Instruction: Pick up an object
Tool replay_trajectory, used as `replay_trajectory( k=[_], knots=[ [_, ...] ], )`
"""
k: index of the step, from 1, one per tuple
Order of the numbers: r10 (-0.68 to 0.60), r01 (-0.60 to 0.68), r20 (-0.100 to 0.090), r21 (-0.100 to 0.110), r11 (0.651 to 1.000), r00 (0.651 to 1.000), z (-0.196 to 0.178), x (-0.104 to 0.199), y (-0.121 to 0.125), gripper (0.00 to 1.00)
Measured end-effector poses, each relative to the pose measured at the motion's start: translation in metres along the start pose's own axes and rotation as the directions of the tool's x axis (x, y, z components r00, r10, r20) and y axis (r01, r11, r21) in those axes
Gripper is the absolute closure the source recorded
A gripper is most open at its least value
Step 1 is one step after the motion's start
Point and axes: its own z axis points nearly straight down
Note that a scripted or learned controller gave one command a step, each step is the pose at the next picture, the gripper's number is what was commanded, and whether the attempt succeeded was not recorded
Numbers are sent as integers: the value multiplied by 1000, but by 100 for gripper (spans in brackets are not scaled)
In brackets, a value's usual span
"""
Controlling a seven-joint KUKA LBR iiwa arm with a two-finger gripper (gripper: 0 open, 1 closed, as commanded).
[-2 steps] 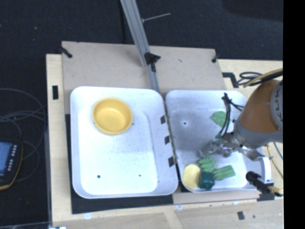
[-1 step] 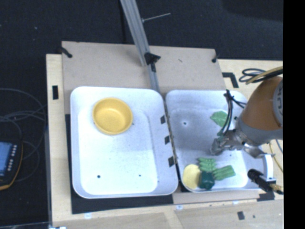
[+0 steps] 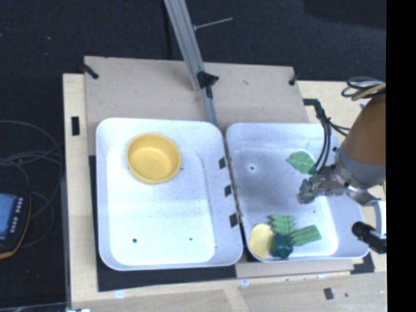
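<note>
Two shallow white bins sat side by side on a pale wooden bench [image 3: 260, 298], over a tan board [image 3: 143, 86] and a strip of black matting; dark floor surrounded the bench. A grey metal rail [image 3: 185, 34] slanted in from the top toward the seam between the bins, and a handheld pendant [image 3: 12, 223] with a blue screen lay at the far left edge.

Left bin [image 3: 156, 239]: one yellow bowl [image 3: 154, 157], round, upright, near the bin's upper left corner, well apart from everything else.

Right bin [image 3: 260, 148]: a light green leaf-shaped piece [image 3: 301, 161] lay flat toward the upper right. In the lower part a cluster lay together (touching or overlapping): a pale yellow rounded item [image 3: 260, 239], a dark teal object [image 3: 281, 246], a green ridged piece [image 3: 281, 223], and a green elongated piece [image 3: 307, 234].

Arm: grey with an orange band, entering from the right over the right bin. The gripper [image 3: 311, 190] hung just below the leaf-shaped piece and above the cluster, near both. Its fingers were too blurred and dark to tell whether apart or together; nothing could be seen between them.
</note>
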Motion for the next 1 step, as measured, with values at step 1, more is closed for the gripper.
replay_trajectory(
  k=[1],
  knots=[
    [1, -1, 0, 0, 1000, 1000, -56, -9, 6, 100]
  ],
)
